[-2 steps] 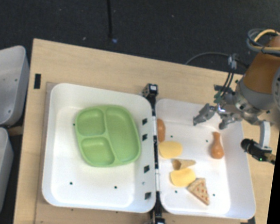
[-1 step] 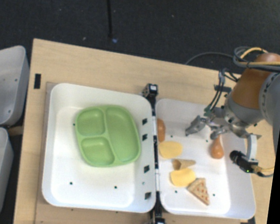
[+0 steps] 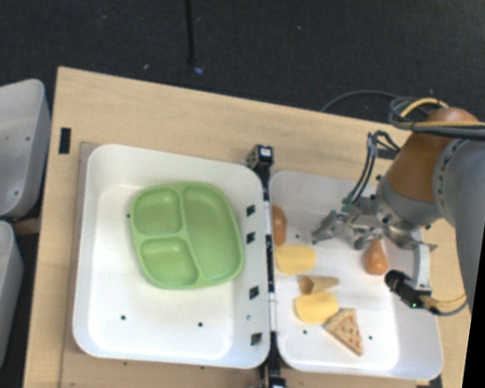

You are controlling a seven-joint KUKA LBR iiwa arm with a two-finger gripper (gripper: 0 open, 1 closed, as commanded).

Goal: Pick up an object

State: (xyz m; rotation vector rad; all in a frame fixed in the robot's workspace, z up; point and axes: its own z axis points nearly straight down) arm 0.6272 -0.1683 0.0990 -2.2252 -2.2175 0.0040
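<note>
Where the arm reaches into the right bin (image 3: 418, 350), you see the claw (image 3: 346, 227) hanging low over the bin's upper middle, its fingers spread apart with nothing between them; the toy food lies scattered around and below it. Just below and left of the claw sits a yellow lemon-like piece (image 3: 294, 259); an orange sausage-shaped piece (image 3: 278, 226) lies against the bin's left wall, beside the lemon; another orange piece (image 3: 377, 257) rests to the claw's right, under the wrist. Lower down you find a small tan wedge (image 3: 319, 285), touching a second yellow lump (image 3: 316, 308) below it; just right of that lump lies a triangular pizza slice (image 3: 346, 330). In the left bin (image 3: 91, 302) a green divided plate (image 3: 187, 234) sits near the middle; both bins rest on the wooden bench (image 3: 146, 111).
</note>
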